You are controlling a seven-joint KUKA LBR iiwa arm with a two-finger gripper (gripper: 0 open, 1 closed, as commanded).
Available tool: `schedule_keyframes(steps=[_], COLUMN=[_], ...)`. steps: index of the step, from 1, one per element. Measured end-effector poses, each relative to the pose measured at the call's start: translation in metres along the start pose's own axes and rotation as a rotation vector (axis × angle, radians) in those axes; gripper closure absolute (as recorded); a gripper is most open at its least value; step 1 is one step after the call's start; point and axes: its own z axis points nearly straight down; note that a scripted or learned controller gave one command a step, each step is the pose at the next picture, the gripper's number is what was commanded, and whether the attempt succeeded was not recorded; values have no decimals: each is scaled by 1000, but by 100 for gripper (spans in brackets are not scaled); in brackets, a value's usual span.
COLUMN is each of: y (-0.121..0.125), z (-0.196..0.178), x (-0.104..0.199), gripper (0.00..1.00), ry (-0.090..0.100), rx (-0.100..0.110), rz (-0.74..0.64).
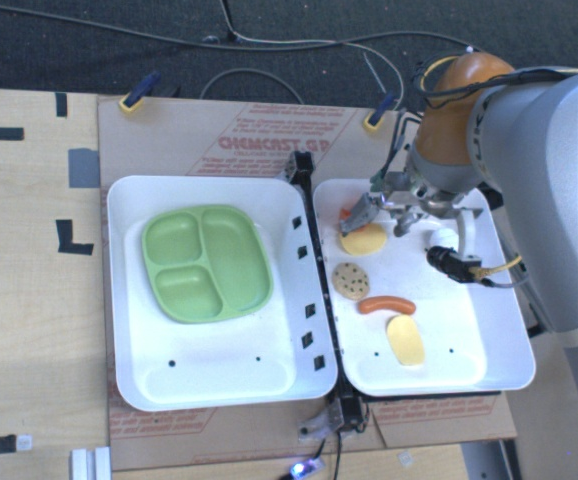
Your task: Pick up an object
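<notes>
The claw [381, 211] is seen lowered into the rear of the right bin [489, 363], just above a pale yellow rounded food piece [365, 240], with a small red-orange item [346, 211] just beside it at the bin's wall; whether its fingers are apart or together cannot be told. Nearer the front of the same bin are laid a round speckled cookie [350, 281], a red-orange sausage [386, 305] and a yellow oblong piece [405, 340]. A green divided tray [207, 263] is held in the left bin [209, 373], both bins being carried on the table [29, 298].
</notes>
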Motion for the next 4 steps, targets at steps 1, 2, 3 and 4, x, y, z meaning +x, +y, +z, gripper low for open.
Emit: schedule_keyframes(steps=[1,2,3,4], y=[0,0,-9,0], z=[34,23,-33,-88], x=[1,1,5,10], gripper=[0,100,100,100], ry=[0,0,2,1], rx=[-1,-2,-3,-4], rz=[0,-1,0,0])
